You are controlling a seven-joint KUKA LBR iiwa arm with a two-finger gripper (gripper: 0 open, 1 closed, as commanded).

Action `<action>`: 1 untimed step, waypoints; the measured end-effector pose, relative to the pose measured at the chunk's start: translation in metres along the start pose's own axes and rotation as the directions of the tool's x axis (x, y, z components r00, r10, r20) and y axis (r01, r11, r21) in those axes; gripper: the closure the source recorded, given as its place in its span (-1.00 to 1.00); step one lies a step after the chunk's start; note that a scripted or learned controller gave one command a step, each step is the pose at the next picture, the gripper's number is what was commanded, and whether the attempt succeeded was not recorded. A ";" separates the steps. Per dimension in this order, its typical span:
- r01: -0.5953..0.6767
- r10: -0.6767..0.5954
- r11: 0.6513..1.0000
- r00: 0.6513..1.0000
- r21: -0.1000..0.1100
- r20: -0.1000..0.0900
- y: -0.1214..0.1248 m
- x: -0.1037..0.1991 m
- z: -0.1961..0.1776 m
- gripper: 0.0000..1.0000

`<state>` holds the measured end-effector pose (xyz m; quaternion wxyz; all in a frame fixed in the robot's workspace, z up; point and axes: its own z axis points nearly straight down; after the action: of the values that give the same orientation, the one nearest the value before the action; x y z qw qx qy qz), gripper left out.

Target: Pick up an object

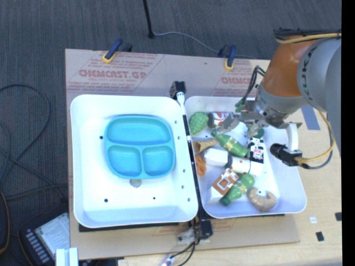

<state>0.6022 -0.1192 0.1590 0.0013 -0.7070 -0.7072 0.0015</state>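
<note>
Many objects crowd the right bin (288,201). Gripper (244,123) sits at its 12 o'clock above a green bottle (233,144); finger opening: cannot tell. Risk: neighbouring items deflect the grasp.

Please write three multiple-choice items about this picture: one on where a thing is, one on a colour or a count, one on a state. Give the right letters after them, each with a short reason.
1. Where does the blue tray lie?
A. in the left bin
B. in the right bin
C. on the floor

2. How many compartments does the blue tray have?
A. two
B. three
C. five

3. How does the gripper stand?
A. parked over the left bin
B. raised clear of the bench
C. low over the right bin, among its objects

Answers:
1 A, white bin floor surrounds it.
2 B, one long above, two small below.
3 C, it reaches among the clutter by a green bottle.
</note>
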 end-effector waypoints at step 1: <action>0.000 0.000 1.000 1.000 -0.009 0.002 -0.021 0.006 0.072 -1.00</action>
<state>0.5804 -0.1137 0.0875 -0.0025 -0.7070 -0.7072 -0.0011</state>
